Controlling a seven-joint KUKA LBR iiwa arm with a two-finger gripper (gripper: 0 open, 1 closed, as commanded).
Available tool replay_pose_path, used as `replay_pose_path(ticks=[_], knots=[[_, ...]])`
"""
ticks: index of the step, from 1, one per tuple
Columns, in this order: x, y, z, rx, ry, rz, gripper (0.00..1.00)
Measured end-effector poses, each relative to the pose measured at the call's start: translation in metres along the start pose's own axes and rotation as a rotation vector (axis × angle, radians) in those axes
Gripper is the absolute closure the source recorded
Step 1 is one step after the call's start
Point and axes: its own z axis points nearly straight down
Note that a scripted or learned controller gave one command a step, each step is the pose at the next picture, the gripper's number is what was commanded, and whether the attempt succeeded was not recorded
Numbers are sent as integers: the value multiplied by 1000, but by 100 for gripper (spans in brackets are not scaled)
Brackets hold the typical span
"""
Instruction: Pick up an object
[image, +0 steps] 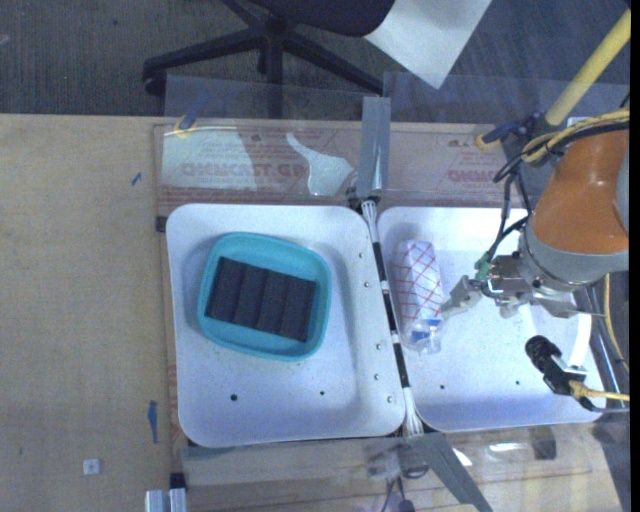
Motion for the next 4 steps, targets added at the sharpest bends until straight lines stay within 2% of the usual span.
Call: replay_pose_path(ticks=[1,2,3,4], knots=[[-12,38,-4,-6,-3,-170,0],[-7,50,55,-49,-10,-204,0],[-8,58,59,-61,-14,-286,0],[-7,57,59,-63,-14,-277,0]])
